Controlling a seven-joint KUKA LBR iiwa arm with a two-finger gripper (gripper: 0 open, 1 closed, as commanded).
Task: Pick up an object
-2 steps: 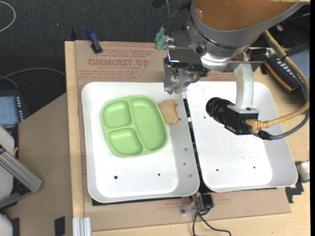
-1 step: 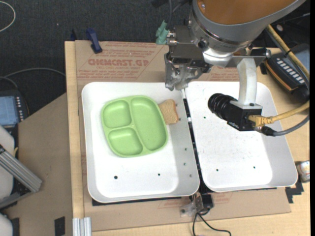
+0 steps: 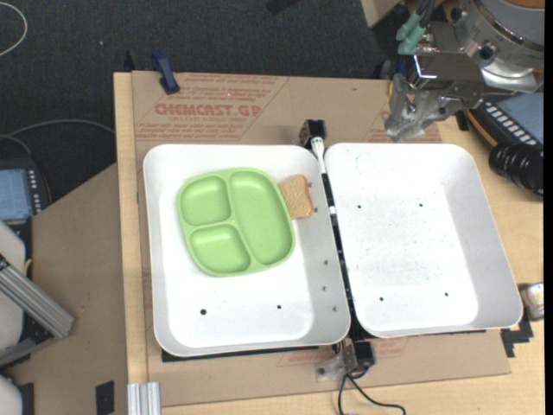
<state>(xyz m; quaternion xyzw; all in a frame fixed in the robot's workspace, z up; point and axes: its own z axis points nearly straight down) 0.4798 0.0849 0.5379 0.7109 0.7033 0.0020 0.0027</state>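
Gripper above right bin's far rim, finger opening unclear, touching nothing visible

My arm and pincer, seen from above

My wrist is a rounded grey-silver housing with an orange band at the top; 1 teal-green connector and dark cables hang beside it, and my gripper is pale, dull metal with a blurred tip below a dark boxy mount.
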